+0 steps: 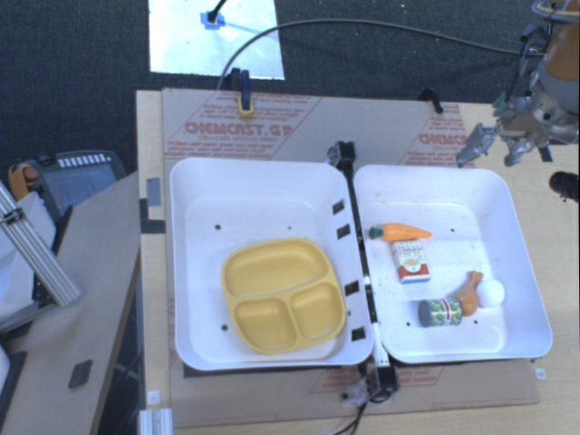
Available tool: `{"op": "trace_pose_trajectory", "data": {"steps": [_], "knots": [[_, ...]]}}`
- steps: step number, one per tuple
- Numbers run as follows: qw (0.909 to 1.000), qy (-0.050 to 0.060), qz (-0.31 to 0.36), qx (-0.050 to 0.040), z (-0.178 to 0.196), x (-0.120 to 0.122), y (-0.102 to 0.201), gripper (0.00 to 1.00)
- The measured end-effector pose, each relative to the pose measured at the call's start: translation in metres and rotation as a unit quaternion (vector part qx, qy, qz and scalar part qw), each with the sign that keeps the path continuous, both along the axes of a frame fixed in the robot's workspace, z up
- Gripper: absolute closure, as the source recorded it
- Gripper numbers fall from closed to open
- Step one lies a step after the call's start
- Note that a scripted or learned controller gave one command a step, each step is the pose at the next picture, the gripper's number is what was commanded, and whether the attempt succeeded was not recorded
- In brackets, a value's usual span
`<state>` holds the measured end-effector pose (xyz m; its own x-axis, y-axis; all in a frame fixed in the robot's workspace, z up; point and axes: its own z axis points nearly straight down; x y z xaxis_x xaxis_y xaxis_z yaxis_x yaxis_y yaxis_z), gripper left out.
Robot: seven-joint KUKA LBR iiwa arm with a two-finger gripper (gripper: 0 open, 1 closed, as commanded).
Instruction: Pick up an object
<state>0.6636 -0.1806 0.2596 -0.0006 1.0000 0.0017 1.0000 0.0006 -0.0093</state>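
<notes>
Overhead slanted view of the two-bin pick station as I see it from my console. The right bin (521, 234) serves as landmark. Inside it lie the candidate objects: a toy carrot (401, 233) near its left wall, long axis roughly left-right with the green top toward that wall and the tip pointing into the bin; just below it a small carton (411, 262), long axis running up-down in view; nearer the bin's lower edge a small can (440, 313) on its side, a drumstick (468, 293) slanting up to the right, and a white ball (490, 293) touching it. They lie scattered and mostly separate, which I judge leaves grasping room around each. The gripper (497, 143) hangs beyond the bin's upper right corner, over the surface, released, fingers spread, holding nothing. The left bin (195, 243), beside the landmark, carries a yellow divided tray (283, 294).
</notes>
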Motion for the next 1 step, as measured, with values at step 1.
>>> {"op": "trace_pose_trajectory", "data": {"steps": [1], "knots": [[1.0000, -0.006, 0.001, -0.0012, 0.0078, 0.0021, 0.0006, 0.00]]}}
